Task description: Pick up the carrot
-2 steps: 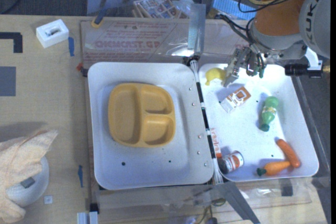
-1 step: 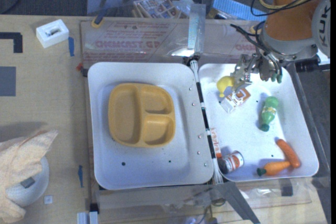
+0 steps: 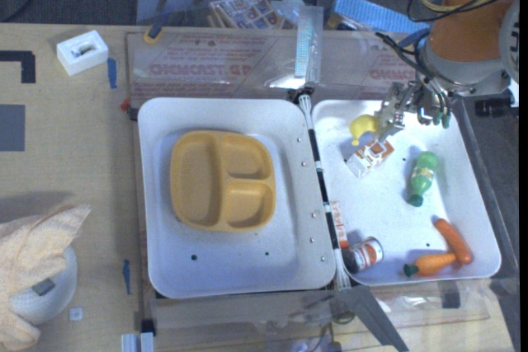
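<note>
Carrot [image 3: 435, 263] lies flat near the front right corner of the right bin [image 3: 487, 202], green stem end pointing left, orange body pointing right, close to the bin's front wall. Nothing grips it; it rests on the bin floor, so the pick is not done. Just beside it on the right, nearly touching its tip, lies a sausage [image 3: 453, 240], slanted; that is a likely mix-up since the two look alike in colour and shape. To the carrot's left, at the front left corner of the same bin, a small can [image 3: 364, 253] lies on its side. Further back a green bottle [image 3: 421, 176] lies mid-bin, and beyond it a small carton [image 3: 369, 157] and a yellow toy [image 3: 363, 127] sit close together near the back left. The gripper [image 3: 394, 115] hangs over the back of the right bin, just beside the yellow toy and well apart from the carrot; whether its fingers are spread or pressed together I cannot tell, too cluttered with cables. I see nothing between them. Left bin [image 3: 165, 260] holds a yellow divided plate [image 3: 222, 180]. Judgement: task barely begun; still left are moving toward the front right corner, coming down, closing on the carrot, lifting.
</note>
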`<action>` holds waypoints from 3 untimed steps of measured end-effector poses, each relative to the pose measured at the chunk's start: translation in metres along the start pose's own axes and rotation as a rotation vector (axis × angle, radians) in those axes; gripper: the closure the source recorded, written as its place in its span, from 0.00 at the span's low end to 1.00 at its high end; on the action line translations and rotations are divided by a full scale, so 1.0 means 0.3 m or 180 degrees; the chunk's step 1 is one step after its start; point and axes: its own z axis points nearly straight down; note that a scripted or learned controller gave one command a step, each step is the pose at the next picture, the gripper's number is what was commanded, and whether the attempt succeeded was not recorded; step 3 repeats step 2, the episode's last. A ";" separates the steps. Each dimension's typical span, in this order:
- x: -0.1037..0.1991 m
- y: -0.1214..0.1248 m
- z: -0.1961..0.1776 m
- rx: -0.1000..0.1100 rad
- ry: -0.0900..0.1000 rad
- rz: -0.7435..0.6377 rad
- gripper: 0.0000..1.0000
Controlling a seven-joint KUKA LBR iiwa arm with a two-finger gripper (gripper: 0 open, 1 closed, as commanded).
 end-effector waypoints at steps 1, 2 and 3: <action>0.137 -0.047 -0.062 0.0008 0.0016 0.1014 1.00; 0.092 -0.018 -0.182 0.0010 0.0004 0.2264 1.00; 0.092 -0.018 -0.182 0.0010 0.0004 0.2264 1.00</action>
